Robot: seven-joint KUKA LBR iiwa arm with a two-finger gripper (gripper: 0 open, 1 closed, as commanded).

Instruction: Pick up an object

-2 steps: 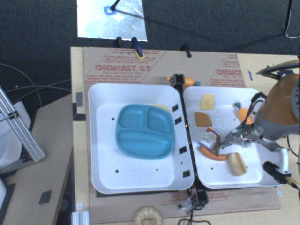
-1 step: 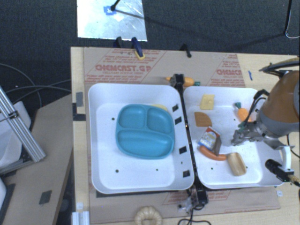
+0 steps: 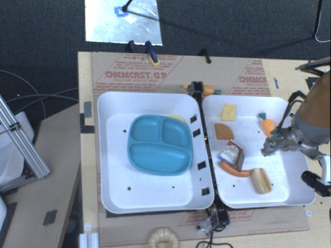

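Note:
The right bin (image 3: 282, 195) holds several small items: a pale yellow cracker square (image 3: 228, 112), a brown slice (image 3: 223, 131), a small printed packet (image 3: 231, 153), an orange-red sausage (image 3: 234, 170), a tan bread roll (image 3: 260, 180) and an orange carrot piece (image 3: 268, 125). My gripper (image 3: 268, 149) hangs low over the right half of this bin, just below the carrot piece and above the bread roll. Nothing shows between its fingertips. Their spacing is too small and dark to read.
The left bin (image 3: 111, 138) holds a blue divided plate (image 3: 159, 143) with a yellowish item peeking behind its far edge. A black divider with clips (image 3: 201, 138) runs between the bins. Cardboard (image 3: 155, 71) lies under both. An orange item (image 3: 207, 90) sits beyond the bins.

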